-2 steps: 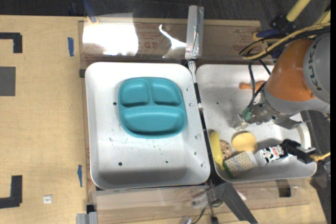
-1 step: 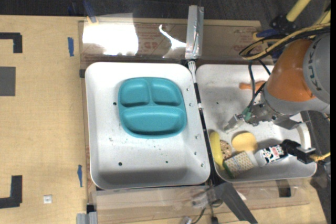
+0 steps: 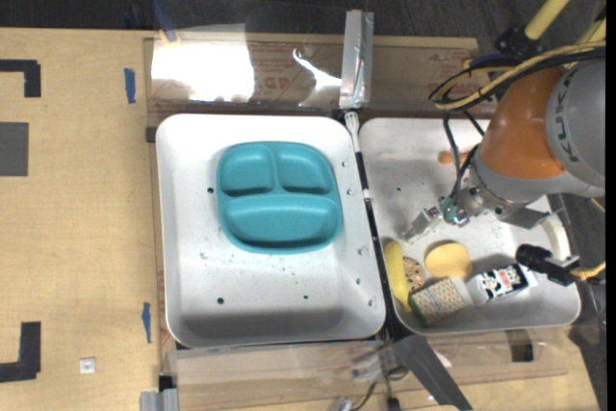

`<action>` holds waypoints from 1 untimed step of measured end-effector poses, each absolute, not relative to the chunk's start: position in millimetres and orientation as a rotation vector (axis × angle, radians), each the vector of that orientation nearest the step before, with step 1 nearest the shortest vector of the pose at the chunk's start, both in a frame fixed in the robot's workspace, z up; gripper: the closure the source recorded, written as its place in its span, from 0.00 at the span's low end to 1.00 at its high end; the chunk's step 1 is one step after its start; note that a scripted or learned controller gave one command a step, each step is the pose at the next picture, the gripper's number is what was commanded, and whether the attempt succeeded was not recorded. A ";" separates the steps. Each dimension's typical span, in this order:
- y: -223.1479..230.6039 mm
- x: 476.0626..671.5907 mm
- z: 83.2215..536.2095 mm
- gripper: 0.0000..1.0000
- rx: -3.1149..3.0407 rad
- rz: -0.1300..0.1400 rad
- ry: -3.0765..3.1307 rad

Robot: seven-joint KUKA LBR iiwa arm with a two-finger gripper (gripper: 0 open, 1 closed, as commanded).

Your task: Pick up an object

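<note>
Clutter crowds the right bin's (image 3: 385, 141) front edge.
Gripper (image 3: 435, 217) hovers above the yellow round thing (image 3: 448, 257) (finger spread: cannot tell); packed neighbours could spoil the grab.

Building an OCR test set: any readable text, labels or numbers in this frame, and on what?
Nothing reads cleanly.
Arm: part of large dark lettering on the grey shell, cut off by the frame edge, not legible as a word.
Small white carton in the right bin: black print, too blurred to read.
Cardboard behind the left bin: faint reddish marks under the plastic sheet, too small to read.
</note>
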State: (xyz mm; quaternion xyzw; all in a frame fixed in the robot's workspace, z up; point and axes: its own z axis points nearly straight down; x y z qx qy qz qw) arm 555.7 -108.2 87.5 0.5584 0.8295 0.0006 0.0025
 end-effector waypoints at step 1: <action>-110.1 628.2 86.4 0.00 2.002 0.004 2.416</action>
